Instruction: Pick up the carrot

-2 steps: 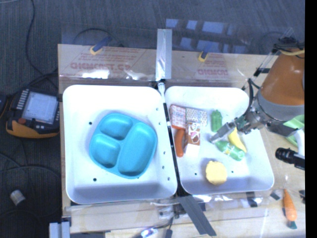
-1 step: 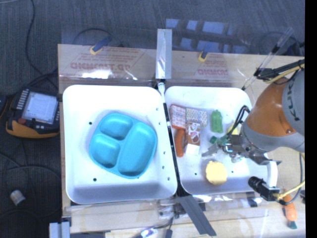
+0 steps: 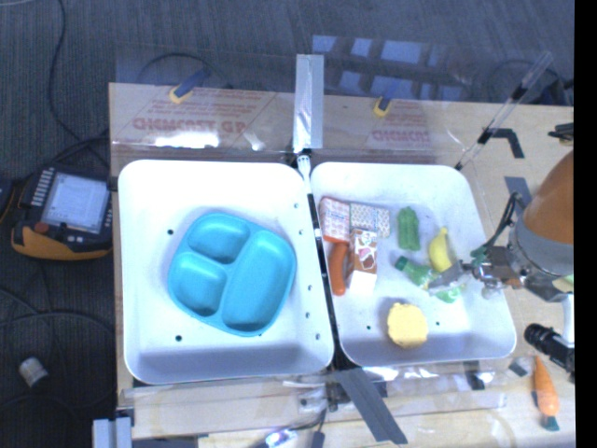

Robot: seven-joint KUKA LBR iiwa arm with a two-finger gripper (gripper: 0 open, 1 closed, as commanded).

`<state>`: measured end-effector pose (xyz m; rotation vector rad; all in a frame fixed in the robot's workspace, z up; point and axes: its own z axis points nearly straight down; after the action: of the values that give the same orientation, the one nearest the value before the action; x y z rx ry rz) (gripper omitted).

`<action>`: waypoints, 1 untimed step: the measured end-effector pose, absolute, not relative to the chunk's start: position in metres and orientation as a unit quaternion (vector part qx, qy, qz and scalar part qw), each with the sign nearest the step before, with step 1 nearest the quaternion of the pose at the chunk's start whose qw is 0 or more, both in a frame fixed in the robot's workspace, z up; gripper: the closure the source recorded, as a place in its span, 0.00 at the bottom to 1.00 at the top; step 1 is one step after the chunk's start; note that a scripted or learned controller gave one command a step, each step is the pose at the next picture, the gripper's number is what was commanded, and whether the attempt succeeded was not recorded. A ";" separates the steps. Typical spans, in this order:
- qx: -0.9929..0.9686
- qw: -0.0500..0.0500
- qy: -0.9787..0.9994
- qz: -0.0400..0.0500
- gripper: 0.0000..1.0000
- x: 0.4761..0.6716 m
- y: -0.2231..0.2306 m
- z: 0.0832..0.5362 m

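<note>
While the grey arm with its orange band (image 3: 560, 199) reaches in from 3 o'clock, the end effector (image 3: 464, 273) sits low over the 3 o'clock side of the right bin (image 3: 471, 194), its tip close to a small green piece (image 3: 447, 293) and just below the banana (image 3: 439, 248); whether it touches either is unclear, and from this slant I cannot tell how it is set or whether anything is in it. The carrot (image 3: 338, 267) lies in the same bin but well apart from the end effector, hard against the bin's 9 o'clock wall, pointing roughly from 12 to 6 o'clock, just beside a small red and white packet (image 3: 364, 251). Counted, the bench (image 3: 522, 124) bears 2 white bins side by side. The left bin (image 3: 149, 194) holds 1 blue divided tray (image 3: 231, 271) with 3 compartments. The right bin holds 1 carrot, 1 banana, 1 yellow round item (image 3: 407, 325) toward 6 o'clock, 1 upright green item (image 3: 409, 229) toward 12 o'clock, 1 green bottle-like piece (image 3: 412, 270) near the middle, and 3 small printed packets, 2 of them (image 3: 354, 218) side by side at the 11 o'clock corner. Another orange carrot-like thing (image 3: 546, 392) lies outside the bins at the bench's 4 o'clock corner.
</note>
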<state>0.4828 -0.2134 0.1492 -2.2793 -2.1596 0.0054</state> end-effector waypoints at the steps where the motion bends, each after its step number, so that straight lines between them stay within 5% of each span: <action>1: -0.570 -0.003 -0.821 -0.001 0.00 0.485 -0.120 0.089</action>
<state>0.4854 -0.1201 0.0885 -1.7953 -2.5850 -0.0017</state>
